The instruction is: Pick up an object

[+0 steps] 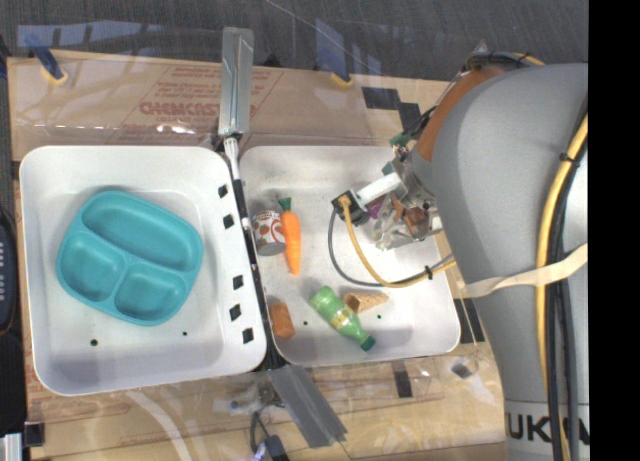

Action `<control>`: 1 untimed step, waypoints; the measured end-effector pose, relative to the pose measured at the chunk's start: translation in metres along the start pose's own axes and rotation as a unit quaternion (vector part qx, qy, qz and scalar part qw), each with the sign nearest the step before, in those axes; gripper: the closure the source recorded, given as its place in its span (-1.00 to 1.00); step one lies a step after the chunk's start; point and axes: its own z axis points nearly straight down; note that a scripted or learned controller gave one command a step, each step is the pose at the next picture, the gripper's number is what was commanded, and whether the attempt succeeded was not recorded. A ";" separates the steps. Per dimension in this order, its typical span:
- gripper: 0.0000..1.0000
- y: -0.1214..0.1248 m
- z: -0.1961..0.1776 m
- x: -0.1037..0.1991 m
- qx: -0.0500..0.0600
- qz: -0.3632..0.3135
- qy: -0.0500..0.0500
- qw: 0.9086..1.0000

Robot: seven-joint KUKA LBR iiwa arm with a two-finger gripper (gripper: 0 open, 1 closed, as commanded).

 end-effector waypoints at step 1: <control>1.00 -0.002 -0.009 0.001 0.002 -0.005 -0.002 1.000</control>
